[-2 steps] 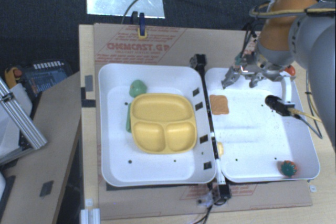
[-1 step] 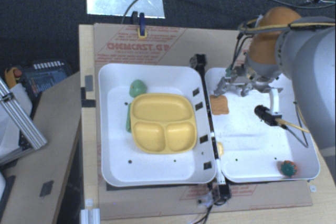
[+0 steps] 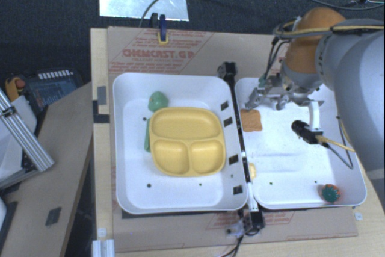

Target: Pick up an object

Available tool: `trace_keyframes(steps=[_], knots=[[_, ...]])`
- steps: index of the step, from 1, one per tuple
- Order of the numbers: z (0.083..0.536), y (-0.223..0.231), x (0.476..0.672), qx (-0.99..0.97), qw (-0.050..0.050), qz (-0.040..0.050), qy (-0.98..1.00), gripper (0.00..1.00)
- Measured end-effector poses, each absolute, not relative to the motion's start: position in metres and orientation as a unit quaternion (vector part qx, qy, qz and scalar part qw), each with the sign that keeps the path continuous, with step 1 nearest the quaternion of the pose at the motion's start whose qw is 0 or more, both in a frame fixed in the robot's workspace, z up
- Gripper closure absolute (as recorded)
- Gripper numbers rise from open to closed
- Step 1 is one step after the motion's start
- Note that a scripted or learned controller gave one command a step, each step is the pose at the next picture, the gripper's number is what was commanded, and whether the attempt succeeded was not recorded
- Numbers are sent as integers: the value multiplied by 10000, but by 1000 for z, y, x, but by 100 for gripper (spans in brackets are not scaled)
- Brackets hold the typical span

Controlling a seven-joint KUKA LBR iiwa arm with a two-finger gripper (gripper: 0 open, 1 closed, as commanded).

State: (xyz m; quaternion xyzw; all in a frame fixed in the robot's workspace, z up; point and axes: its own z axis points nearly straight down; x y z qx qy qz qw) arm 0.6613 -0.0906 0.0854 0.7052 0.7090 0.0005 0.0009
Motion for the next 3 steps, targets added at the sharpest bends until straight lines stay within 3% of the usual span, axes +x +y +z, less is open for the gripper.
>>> trace_keyframes(steps=[1, 3], knots=[[98, -91, 663, 7047, 25, 21, 7095, 100], [208, -89, 668, 7048, 39, 30, 7094, 100]])
